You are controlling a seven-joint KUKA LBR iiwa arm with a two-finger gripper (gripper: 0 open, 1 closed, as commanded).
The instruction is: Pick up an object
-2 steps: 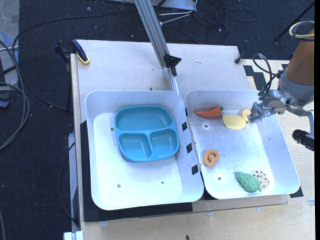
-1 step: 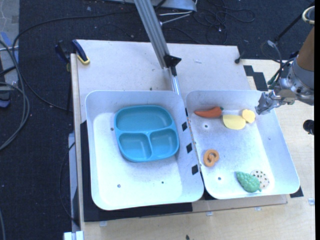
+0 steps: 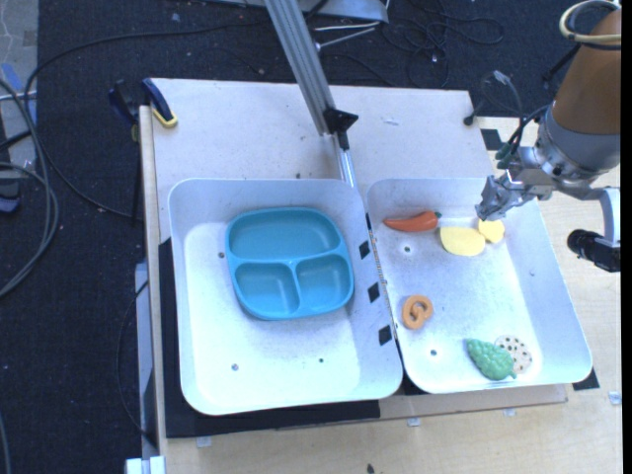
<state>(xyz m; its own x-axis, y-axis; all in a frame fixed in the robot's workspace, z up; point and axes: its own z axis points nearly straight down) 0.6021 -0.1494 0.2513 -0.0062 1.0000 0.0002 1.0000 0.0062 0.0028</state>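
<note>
While the left bin (image 3: 197, 363) holds a blue divided tray (image 3: 290, 263), the right bin (image 3: 553, 314) holds a chili (image 3: 412, 222), pretzel (image 3: 417, 311) and cookie (image 3: 513, 350); whether the jaws of the gripper (image 3: 493, 211) are spread cannot be told.

The arm (image 3: 592, 87) is thick and round, with an orange band above a grey wrist. A dark metal gripper (image 3: 491, 205) and black cables hang off it.

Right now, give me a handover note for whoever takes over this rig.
Hand: low over the right bin's far edge, at a small yellow piece; grip state unclear.
Right bin also holds: orange carrot, yellow lemon-shaped piece, pretzel, green piece, spotted cookie.
Left bin: blue divided tray.
Done: nothing visibly lifted.
Left: grasp and lift one object.
</note>
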